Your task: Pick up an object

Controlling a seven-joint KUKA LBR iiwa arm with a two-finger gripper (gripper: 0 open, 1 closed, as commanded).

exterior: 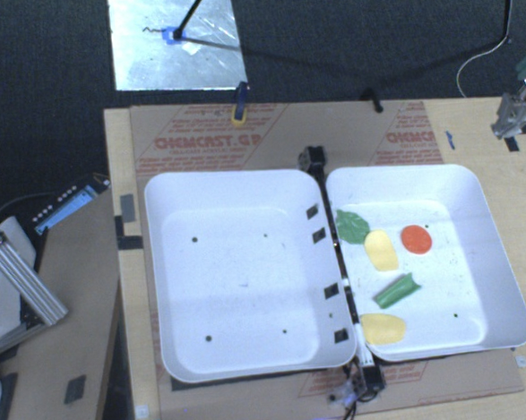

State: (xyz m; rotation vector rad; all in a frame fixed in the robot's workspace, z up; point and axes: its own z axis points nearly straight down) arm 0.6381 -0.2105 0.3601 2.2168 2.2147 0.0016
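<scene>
Two shallow white plastic bins sit side by side on a tan worktop [266, 124] covered by printed cardboard sheet: left bin [174, 283], right bin [489, 234], their inner rims touching along a row of small black clips [325, 263]. Beyond the worktop's far edge, a shiny square metal plate [144, 51] lies on dark carpet [30, 95]. An aluminium extrusion frame [16, 276] stands at far left.

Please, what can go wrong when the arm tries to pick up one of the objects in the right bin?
1. The green leafy piece touches the upper yellow piece, so a grasp there may catch or push both.
2. The lower yellow piece lies close to the right bin's left wall, which may block the gripper.
3. The orange disc looks flat and may slip out.
</scene>
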